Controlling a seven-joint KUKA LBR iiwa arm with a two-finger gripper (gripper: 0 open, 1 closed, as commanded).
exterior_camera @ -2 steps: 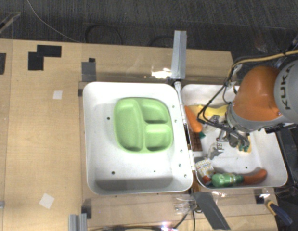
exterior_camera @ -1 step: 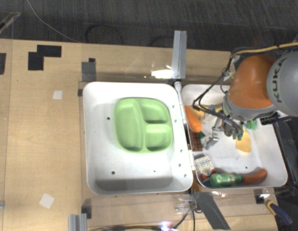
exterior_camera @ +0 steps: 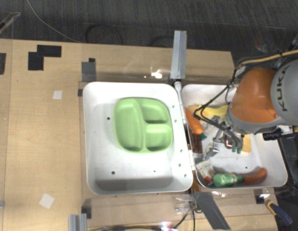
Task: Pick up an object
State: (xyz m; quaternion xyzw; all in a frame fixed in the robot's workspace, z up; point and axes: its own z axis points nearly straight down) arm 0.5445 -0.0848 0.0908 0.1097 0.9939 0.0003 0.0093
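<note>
My gripper (exterior_camera: 220, 143) hangs low over the middle of the right bin (exterior_camera: 278, 165), under the arm's orange band (exterior_camera: 252, 97). Around it lie an orange carrot-like piece (exterior_camera: 194, 122) by the bin's left wall, a yellow item (exterior_camera: 215, 112) partly hidden under the arm, a green bottle (exterior_camera: 226, 179) and a reddish-brown sausage shape (exterior_camera: 255, 175) along the front wall, and a small white packet (exterior_camera: 204, 167). The wrist hides whatever sits directly beneath the gripper.
The left bin (exterior_camera: 98, 177) holds a light-green divided plate (exterior_camera: 142, 124). A grey post (exterior_camera: 178, 57) stands behind the wall between the bins. Cables (exterior_camera: 211, 102) loop from the arm over the right bin. Wooden bench (exterior_camera: 38, 143) lies to the left.
</note>
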